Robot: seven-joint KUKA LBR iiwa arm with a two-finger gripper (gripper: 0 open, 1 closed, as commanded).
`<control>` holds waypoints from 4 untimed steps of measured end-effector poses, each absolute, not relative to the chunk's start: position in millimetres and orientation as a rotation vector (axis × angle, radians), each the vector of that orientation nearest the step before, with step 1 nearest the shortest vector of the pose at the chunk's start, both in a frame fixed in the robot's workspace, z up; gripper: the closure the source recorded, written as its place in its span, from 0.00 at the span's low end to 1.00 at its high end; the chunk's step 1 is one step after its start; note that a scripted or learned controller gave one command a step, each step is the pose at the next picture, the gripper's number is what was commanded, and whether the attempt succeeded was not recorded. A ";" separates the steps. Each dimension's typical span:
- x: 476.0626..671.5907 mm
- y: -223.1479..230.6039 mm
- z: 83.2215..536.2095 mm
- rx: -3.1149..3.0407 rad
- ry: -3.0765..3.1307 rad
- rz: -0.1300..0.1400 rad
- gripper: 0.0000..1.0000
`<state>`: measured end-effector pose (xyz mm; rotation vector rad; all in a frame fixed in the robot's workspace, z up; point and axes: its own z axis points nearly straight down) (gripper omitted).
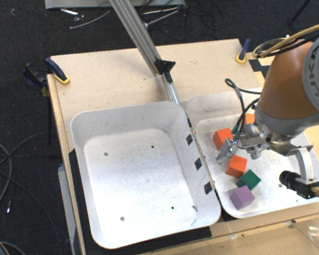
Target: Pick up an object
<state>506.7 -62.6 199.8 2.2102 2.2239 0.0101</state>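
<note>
Two orange cubes (222, 138) are flanking your end effector (228, 149); jaw state unclear, so you're centring before closing.

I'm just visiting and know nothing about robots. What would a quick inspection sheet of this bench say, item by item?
Surface: a tan board bearing two shallow white bins, the left bin and the right bin, side by side.
Job's things: in the right bin, two orange blocks, a green block and a purple block.
Clutter: blue-and-yellow clamps at the board's far corners; small black tabs on the left bin's rim.
Grippers: the tool hangs low between the two orange blocks; its grip is unclear.
Cables: black cables on the dark floor; more on the arm.
Surroundings: a metal pole slants over the board.
</note>
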 end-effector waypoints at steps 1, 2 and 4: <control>493.7 -95.5 115.3 2.214 2.223 0.005 0.00; 534.9 -110.5 94.7 2.216 2.222 0.001 0.00; 515.6 -126.6 105.2 2.221 2.220 0.001 1.00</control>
